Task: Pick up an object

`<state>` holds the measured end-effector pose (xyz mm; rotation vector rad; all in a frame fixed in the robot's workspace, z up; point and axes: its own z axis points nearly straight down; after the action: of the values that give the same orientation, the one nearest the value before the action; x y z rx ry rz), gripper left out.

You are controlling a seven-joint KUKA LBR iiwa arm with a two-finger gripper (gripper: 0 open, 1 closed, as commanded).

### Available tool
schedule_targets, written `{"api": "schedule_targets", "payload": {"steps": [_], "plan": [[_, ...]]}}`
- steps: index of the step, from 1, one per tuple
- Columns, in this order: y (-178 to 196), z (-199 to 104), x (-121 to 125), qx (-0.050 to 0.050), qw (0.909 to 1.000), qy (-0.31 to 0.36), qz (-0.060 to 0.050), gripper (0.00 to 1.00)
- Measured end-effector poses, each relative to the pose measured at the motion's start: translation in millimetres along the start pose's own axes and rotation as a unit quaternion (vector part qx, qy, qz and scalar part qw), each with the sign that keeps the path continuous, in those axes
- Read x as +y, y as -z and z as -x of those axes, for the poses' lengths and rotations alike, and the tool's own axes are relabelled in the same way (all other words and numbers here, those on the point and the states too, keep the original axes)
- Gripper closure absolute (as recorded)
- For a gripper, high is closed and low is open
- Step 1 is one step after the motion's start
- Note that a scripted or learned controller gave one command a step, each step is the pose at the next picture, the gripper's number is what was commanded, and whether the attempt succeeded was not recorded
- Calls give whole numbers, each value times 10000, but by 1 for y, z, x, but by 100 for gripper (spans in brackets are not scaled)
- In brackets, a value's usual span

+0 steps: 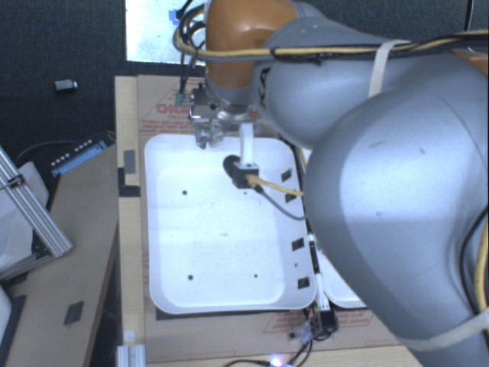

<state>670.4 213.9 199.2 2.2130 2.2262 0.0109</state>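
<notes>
My gripper [206,136] hangs low over the far rim of the left white bin [221,235], near its back left corner. The bin's floor shows a few small dark dots, and I see no loose object on it. The large grey arm [367,128] with its orange band [244,21] reaches in from the right. It hides most of the right bin [345,297], of which only a near corner shows.
Both bins rest on a brown cardboard sheet [164,109] on the bench. Small black clips [298,245] line the left bin's right wall. An aluminium frame [30,212] stands off the bench at the left.
</notes>
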Motion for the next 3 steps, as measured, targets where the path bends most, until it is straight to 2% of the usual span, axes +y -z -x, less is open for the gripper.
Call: {"api": "schedule_targets", "payload": {"steps": [1, 2, 3], "plan": [[15, -22, -1, -5, 10000, 0, -21, 100], [-1, -21, -2, -15, 10000, 0, -31, 100], [0, -21, -2, -16, 10000, 2, -28, 100]]}}
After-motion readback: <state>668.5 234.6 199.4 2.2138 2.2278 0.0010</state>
